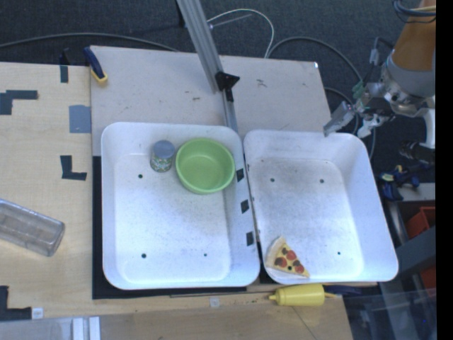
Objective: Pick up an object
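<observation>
Inside the left bin [120,261] sit a green bowl [205,165] and can [162,156]; jaws' state unclear.

A clear plastic container [28,227] lies on its side on the wooden surface [42,154] left of the bins. A yellow-tipped clamp [95,65] sits at the white board's [156,83] far left corner. A grey metal pole [202,34] slants down toward the bins. White cables [248,16] loop over the dark floor behind.
</observation>
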Robot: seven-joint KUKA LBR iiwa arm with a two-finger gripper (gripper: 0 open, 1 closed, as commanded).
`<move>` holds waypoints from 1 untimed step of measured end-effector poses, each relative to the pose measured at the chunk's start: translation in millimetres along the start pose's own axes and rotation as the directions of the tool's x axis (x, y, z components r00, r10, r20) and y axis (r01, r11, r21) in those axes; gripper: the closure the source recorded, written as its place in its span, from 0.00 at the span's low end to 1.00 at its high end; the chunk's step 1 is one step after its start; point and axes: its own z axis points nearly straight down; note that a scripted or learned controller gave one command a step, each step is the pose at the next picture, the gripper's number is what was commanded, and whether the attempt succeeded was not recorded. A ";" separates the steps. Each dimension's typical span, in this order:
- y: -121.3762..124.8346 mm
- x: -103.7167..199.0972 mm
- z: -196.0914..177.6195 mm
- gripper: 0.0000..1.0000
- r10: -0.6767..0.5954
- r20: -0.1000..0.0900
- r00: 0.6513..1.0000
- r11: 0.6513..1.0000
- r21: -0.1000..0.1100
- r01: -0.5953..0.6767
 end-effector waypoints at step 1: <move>0.0 -0.1 0.0 0.00 0.000 0.001 1.000 1.000 0.000 0.000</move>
